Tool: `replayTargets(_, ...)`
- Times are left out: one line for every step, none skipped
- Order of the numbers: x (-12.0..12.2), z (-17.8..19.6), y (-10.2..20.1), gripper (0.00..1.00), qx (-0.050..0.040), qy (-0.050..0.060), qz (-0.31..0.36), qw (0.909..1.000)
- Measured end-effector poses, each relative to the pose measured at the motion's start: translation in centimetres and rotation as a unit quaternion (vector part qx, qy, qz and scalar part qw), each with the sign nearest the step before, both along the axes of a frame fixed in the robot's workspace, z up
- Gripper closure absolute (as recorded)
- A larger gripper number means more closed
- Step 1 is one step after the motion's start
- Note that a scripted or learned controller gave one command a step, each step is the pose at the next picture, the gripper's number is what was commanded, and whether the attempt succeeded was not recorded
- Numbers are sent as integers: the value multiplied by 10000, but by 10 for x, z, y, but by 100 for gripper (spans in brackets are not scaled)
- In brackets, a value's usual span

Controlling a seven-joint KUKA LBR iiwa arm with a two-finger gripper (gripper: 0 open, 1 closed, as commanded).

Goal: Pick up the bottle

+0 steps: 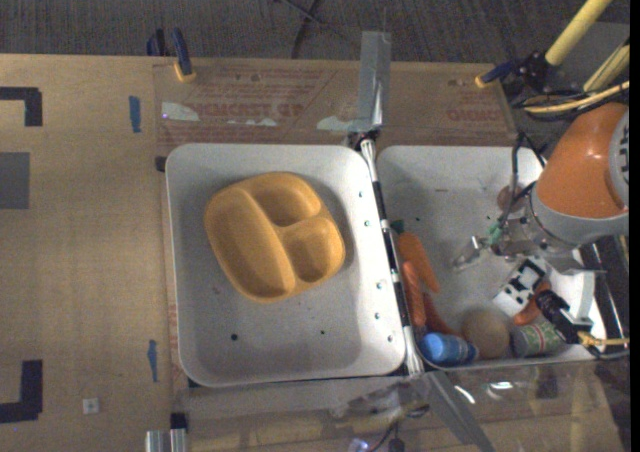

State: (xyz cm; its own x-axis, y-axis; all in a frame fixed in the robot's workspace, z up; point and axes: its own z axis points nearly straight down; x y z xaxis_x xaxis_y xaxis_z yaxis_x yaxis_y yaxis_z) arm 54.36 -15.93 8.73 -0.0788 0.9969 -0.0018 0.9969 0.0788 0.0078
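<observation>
The bottle (446,348) is small and blue. It lies on its side in the near left corner of the right bin (440,190), against the divider. My gripper (480,245) hangs over the middle of that bin, farther back and to the right of the bottle, well apart from it. Its two thin metal fingers (464,257) stand open with nothing between them. The orange band of the arm (580,175) sits just behind it at the right.
An orange carrot-like piece (416,272) lies along the divider, behind the bottle. A brown round thing (487,332) touches the bottle's right side, with a green cup (537,338) beyond it. A yellow divided plate (275,235) sits in the left bin (200,330).
</observation>
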Motion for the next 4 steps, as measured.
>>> replayTargets(-51, 44, -37, 0, 28, 39, -465, 9989)
replayTargets(-60, 3, 26, 0, -18, -50, -1357, 9907)
replayTargets(-20, 4, 53, 0, -8, -40, -2008, 9796)
replayTargets(-65, 69, 64, 0, 12, 46, -1695, 9855)
